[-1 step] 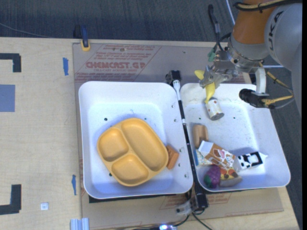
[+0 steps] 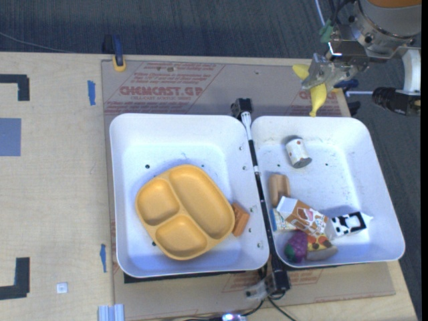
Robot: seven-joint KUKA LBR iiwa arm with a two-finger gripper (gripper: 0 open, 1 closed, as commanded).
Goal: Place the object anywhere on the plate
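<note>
Gripped in the end effector (image 2: 319,79) is a yellow banana (image 2: 317,91), pinched near its upper end, its long axis hanging close to vertical with the tip pointing down. From the camera view, the end effector sits above the far edge of the right bin (image 2: 374,152), near that bin's back-left corner.

One yellow plate (image 2: 184,209), with three compartments, lies well away from the end effector, down and to the left in the view, resting in the left bin (image 2: 134,146). To reach it, the banana must cross the divider between the two bins.

Two white bins sit side by side on the counter (image 2: 53,179). Below the end effector, the right bin holds a small white cylinder (image 2: 297,151), a tan block, a printed carton (image 2: 304,219), a black-and-white piece (image 2: 350,224) and a purple item (image 2: 297,246). One small orange block (image 2: 239,218) touches the plate's right rim.
</note>
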